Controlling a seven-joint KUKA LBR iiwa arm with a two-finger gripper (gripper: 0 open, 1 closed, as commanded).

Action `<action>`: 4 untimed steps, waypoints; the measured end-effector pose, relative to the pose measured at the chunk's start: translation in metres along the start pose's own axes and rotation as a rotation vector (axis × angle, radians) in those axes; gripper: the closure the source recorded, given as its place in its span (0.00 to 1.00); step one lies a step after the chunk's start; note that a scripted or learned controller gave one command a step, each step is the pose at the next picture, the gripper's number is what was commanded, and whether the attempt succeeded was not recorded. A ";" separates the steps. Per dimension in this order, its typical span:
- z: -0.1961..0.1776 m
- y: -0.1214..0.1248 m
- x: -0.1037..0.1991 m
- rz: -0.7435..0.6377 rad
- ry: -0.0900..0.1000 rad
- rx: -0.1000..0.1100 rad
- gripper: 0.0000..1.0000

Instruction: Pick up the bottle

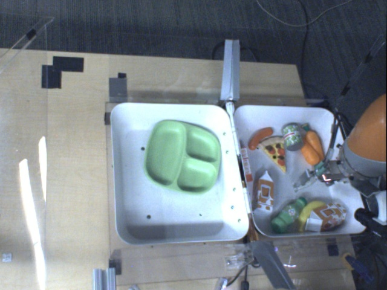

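The bottle (288, 216) is green and lies on its side near the front edge of the right bin (261, 227). A banana (312, 209) rests against its right end. My gripper (315, 177) hangs low over the middle right of that bin, behind and to the right of the bottle, apart from it. The grey arm with its orange band (370, 135) comes in from the right edge. Nothing shows in the gripper.
The right bin also holds a small carton (264, 192), a pizza slice (276, 151), a sausage (260, 136), a can (293, 136), a carrot (312, 147) and a brown packet (327, 216). A green divided tray (181, 156) lies in the left bin (130, 210).
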State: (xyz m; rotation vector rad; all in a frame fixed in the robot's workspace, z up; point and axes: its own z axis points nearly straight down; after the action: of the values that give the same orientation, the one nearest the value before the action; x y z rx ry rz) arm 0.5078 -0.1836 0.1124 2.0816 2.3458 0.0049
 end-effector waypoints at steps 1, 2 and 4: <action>-0.021 0.012 0.051 0.096 0.001 0.001 0.00; 0.003 0.000 0.055 0.096 0.001 0.001 0.00; 0.021 -0.011 0.059 -0.238 -0.002 -0.005 0.00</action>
State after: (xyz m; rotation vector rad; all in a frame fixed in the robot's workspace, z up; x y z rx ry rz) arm 0.4899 -0.1259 0.0916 1.7855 2.5717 0.0073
